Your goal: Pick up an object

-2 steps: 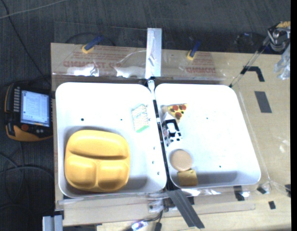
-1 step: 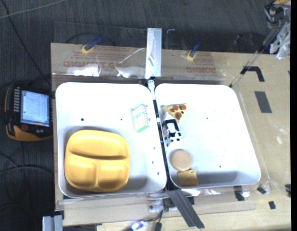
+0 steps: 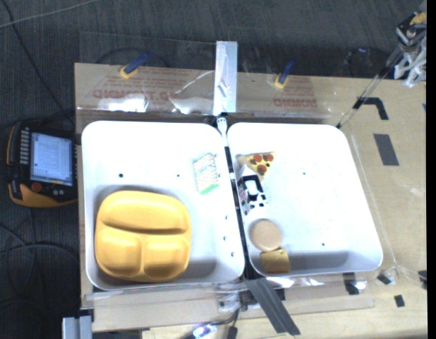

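Found round tan disc (image 3: pixel 266 234) close by left wall of right bin (image 3: pixel 331 189), toward front corner; judged full reach across from right needed.

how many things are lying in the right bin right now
4, all along its left wall: a pizza slice toy at the top, a black and white item below it, a round tan disc, then a mustard block at the near corner. Nothing seems hidden.

No legible text; red print on the cardboard (image 3: pixel 133 90) blurred.
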Robot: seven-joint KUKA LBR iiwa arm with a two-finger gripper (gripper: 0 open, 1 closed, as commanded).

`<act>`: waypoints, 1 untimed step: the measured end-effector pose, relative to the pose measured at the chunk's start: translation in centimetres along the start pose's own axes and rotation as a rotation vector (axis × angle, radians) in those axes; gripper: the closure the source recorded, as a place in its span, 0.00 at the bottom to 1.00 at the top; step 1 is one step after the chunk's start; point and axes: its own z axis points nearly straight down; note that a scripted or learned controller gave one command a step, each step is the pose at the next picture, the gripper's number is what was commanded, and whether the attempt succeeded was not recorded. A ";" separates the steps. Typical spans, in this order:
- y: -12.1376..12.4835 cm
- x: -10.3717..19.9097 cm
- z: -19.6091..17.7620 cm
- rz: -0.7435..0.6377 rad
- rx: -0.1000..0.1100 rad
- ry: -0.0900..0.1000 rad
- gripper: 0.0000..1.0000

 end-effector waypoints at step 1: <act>-8.9 -0.5 0.1 0.178 0.004 0.002 1.00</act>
